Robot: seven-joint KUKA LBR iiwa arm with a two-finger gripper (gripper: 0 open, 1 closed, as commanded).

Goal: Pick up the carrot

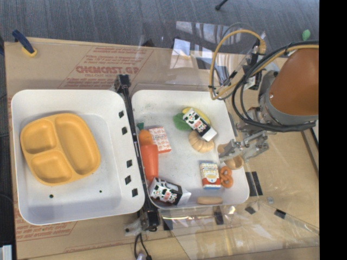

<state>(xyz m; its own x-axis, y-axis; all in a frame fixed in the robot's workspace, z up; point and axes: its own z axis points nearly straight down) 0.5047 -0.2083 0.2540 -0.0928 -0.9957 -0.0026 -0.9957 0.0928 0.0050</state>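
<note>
I see 2 white bins; the left bin (32, 210) holds a yellow divided plate (59, 148). The arm (295, 85) is at the right of the frame, its gripper (238, 150) above the right bin's (162, 99) right edge; I cannot tell how it stands. The carrot (148, 153) lies at this bin's left wall, beside a small carton (160, 140).

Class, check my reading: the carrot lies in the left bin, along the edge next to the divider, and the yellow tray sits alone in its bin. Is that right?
Not quite. The camera view shows the carrot in the right bin, along its left edge by the divider. The yellow tray does sit alone, in the left bin.
</note>
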